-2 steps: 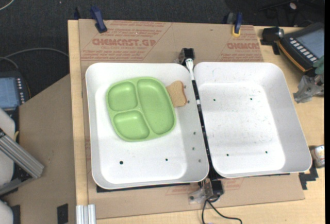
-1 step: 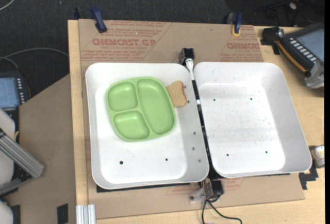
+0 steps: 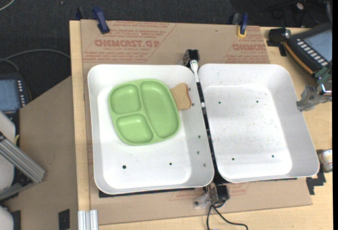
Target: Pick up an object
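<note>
Over at the right edge of the camera view, just outside the right bin (image 3: 296, 112), sits the gripper (image 3: 315, 91), a small grey metal form whose opening I cannot tell from this angle; nothing is visible in its grasp. Everything worth picking lies well away from it, across the nearer bin and over the dividing rims, in the left bin (image 3: 100, 134). A green divided plate (image 3: 143, 111) rests there, and touching the plate's edge on the side toward the gripper is a tan slab (image 3: 181, 96) that looks like a toy slice of toast.

Risk comes mostly from shape. The plate is smooth, glossy plastic, wide and shallow, with three rounded compartments and a low rolled rim; two fingers closing from above would likely find nothing to pinch unless they straddle that rim, and a slick surface could slip out. The toast piece is thin, flat and matte, lying low against the bin floor, so fingers may scrape the floor or skate over it. Because the two touch, a descent on one could nudge the other. Both bins are white hard plastic with raised curved lips that a low crossing could clip.
</note>
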`<act>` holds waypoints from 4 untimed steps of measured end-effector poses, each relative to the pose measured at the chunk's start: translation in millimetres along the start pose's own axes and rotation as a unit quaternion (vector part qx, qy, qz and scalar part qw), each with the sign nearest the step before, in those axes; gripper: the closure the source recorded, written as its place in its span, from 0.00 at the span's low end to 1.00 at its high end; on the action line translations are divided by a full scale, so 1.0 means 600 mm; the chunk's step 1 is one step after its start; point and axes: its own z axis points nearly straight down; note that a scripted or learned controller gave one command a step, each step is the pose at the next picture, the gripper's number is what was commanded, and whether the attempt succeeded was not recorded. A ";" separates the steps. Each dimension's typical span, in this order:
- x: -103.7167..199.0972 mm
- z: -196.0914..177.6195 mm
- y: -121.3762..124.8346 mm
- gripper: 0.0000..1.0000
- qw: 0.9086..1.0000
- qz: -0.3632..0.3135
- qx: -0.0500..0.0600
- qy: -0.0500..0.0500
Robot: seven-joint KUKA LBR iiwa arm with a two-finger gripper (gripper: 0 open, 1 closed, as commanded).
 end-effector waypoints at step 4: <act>-0.029 -0.046 0.021 1.00 1.000 0.000 0.003 0.001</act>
